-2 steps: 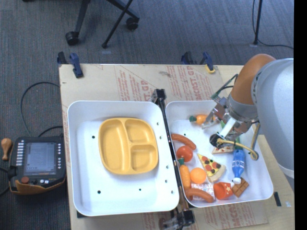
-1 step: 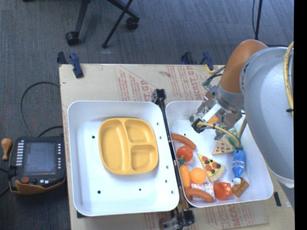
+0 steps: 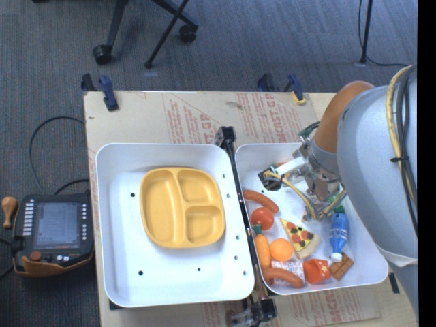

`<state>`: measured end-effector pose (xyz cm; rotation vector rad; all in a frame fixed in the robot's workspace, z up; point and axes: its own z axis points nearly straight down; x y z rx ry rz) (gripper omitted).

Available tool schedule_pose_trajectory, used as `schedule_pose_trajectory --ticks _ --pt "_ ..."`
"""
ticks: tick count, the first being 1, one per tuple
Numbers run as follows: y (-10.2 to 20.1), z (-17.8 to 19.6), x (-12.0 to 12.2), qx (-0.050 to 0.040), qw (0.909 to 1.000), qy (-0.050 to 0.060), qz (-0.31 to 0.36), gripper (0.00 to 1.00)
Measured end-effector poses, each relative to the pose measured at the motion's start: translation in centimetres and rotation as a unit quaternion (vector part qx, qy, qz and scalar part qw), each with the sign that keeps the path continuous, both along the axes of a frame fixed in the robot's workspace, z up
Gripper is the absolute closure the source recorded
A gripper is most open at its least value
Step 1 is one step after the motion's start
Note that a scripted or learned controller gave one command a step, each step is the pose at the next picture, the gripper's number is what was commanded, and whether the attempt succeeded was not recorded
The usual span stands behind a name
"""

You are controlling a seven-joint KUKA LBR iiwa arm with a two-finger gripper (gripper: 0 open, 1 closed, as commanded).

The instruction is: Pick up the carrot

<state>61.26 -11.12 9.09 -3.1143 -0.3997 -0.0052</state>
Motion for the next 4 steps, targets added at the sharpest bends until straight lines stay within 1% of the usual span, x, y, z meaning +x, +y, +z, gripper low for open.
schedule_pose_trajectory --ticks 1,2,3,4 --pt "1.1 -0.1 -6.8 -0.0001 1.0000 0.001 0.006 0.00" --pt "0.2 0.0 1.8 -0.0009 0.9983 0.001 0.057 0.00" --pt "1.9 -0.4 -3.6 0.0004 0.9960 0.003 0.089 0.00" --pt "2.4 -0.4 -11.7 0.0003 0.9979 0.003 0.065 0.00"
